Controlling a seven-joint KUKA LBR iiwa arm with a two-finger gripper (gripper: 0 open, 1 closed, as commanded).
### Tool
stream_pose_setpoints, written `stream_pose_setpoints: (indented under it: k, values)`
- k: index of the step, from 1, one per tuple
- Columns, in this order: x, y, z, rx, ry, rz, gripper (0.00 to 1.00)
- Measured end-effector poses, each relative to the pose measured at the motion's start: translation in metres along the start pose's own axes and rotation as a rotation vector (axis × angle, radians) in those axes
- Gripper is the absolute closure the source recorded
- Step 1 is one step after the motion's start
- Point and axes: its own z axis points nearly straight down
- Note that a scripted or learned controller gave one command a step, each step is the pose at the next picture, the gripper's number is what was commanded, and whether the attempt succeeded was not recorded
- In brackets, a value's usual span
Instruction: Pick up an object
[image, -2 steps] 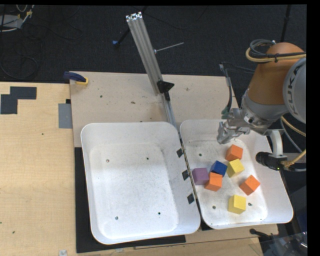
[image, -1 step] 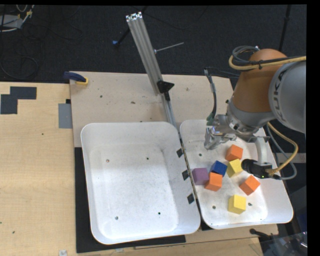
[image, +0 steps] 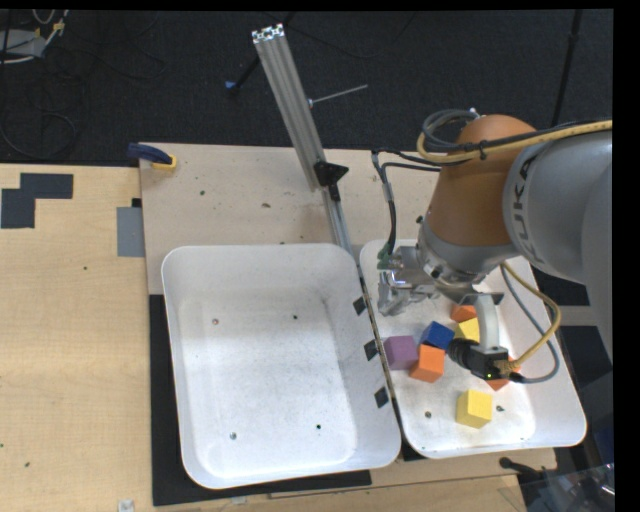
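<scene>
Camera view: the arm's wrist hides much of the right bin (image: 540, 425), and I cannot tell the end effector (image: 398, 290) state. Visible inside are purple (image: 401, 351), orange (image: 429, 363), blue (image: 438, 335) and yellow (image: 475, 408) blocks.

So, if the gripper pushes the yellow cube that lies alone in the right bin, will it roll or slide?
The yellow cube has flat faces and sharp edges, so it would probably slide, not roll. It looks rigid and small, likely light. It lies apart from the other blocks on the smooth floor of the right bin, so a push might send it skidding.
</scene>
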Motion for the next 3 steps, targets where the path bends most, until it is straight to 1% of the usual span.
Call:
stream_pose_setpoints:
  k: [1,2,3]
  values:
    - [0.044,-0.030,-0.016,0.000,-0.001,0.000,1.00]
    - [0.095,-0.048,-0.032,-0.003,-0.001,-0.001,1.00]
    - [0.091,-0.047,-0.031,-0.003,-0.003,0.005,0.00]
